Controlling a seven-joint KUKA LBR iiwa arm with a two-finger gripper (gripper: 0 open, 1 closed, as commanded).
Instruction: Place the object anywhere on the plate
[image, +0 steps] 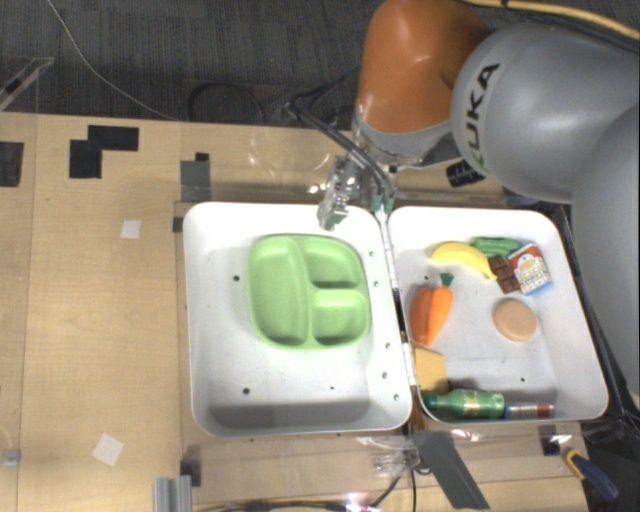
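The green plate (305, 290) sits in the left bin (215, 330), three compartments, and every one of them is bare. So nothing is delivered yet; by my reading the whole job is ahead: pick something, carry it across, set it down.

Up at the top, the arm (520, 100) leans in from the right, orange band above the wrist, and the pincer (335, 205) hangs over the far rim of the left bin, near the seam between the two bins. Nothing is visible between its tips. Whether it is released or clenched, I cannot tell; it is small and glinting from this angle.

Now the right bin (590, 380), where all the candidates lie. A yellow banana (462, 258) near the far side, with a dark green item (497, 244) just behind it. Beside those, a small printed packet (524, 270) at a tilt. A carrot (432, 312) lies close to the left wall, leafy end pointing away from us. A round tan disc (516, 320) sits on its own toward the right. Along the near wall lies a green bottle (466, 404) on its side, and a tan card (430, 366) sits between it and the carrot.

The task names no particular object, so any of these could be the one. The pincer is well apart from all of them, nearer the plate than the goods.
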